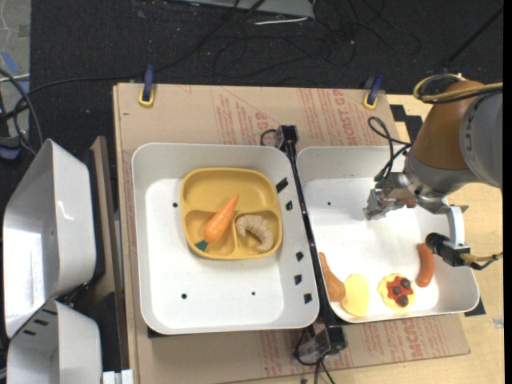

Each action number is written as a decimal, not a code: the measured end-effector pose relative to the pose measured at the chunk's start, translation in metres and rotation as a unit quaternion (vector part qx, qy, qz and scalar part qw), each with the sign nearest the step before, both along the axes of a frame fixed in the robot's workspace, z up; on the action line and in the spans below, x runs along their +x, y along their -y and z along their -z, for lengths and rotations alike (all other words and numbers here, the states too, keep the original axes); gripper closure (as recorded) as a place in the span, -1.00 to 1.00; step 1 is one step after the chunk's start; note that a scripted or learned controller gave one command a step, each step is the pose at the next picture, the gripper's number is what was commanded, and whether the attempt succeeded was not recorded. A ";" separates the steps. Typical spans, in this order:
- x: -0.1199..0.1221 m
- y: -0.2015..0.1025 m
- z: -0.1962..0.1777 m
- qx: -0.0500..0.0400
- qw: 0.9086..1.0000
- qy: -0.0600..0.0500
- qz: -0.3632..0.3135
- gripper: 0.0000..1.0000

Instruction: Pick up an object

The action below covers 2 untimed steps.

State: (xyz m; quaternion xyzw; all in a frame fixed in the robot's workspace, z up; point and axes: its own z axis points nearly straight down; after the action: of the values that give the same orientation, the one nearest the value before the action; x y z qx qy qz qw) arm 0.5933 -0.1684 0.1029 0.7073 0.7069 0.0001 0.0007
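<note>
While the gripper [382,202] hangs over the back half of the right bin [336,162], its fingers are too small and dark to read, so I cannot tell if they are parted or closed, and nothing shows between them. Along that bin's front edge lie a drumstick [331,278], a yellow chip [357,293] just beside it, and a small pizza [398,290]. A sausage [425,264] lies near the right wall. In the left bin [152,238], a yellow divided plate [230,180] sits toward the back, holding a carrot [222,218] in its left compartment and a pale shrimp [256,230] in its right one.
</note>
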 end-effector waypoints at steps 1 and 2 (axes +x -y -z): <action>0.002 0.006 -0.044 -0.001 1.000 0.002 0.001 1.00; 0.001 0.008 -0.088 -0.001 1.000 0.002 -0.001 1.00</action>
State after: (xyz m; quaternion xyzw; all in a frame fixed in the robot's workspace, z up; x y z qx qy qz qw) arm 0.5940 -0.1764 0.1906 0.7067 0.7075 0.0013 0.0029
